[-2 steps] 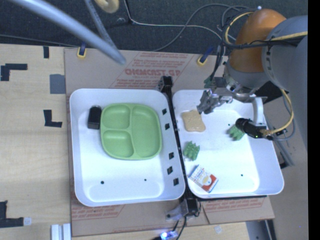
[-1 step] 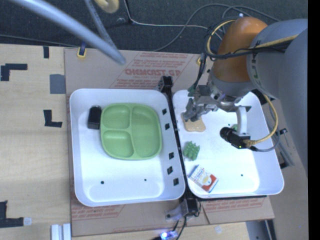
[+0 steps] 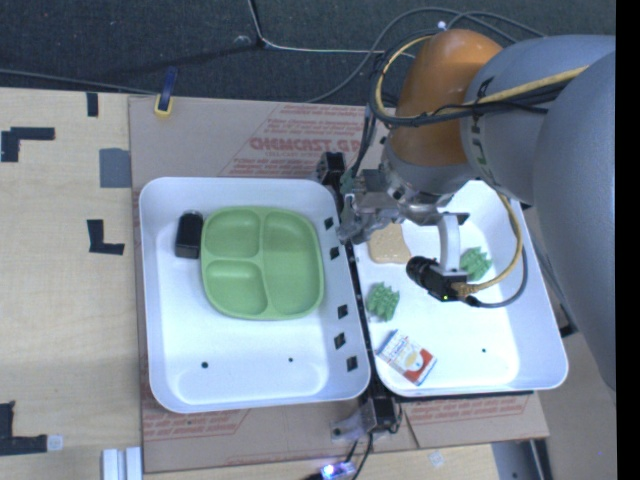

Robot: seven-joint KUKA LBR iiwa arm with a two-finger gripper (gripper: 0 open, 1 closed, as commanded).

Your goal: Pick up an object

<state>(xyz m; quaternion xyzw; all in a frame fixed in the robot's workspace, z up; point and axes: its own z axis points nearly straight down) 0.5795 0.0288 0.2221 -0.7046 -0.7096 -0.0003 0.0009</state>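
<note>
Gripper (image 3: pixel 372 211) sits at the right bin's (image 3: pixel 520 363) upper-left corner, over a tan flat piece (image 3: pixel 389 247); can't tell how the tool is set, wrist blocks it. My read: descend straight and centre on the tan piece, clear of the bin wall. Its long axis looks roughly up-down in view, partly hidden. Green sprig (image 3: pixel 382 300) and small carton (image 3: pixel 406 358) lie nearer.

A green sectioned plate (image 3: pixel 263 263) lies flat in the left bin (image 3: pixel 165 298), with a small black block (image 3: pixel 188 235) touching its left edge. In the right bin (image 3: pixel 520 358) lie a tan flat piece (image 3: pixel 388 245), two green leafy bits (image 3: pixel 382 300) (image 3: pixel 475 262), and a white-and-red packet (image 3: pixel 407 358) near the front.
</note>
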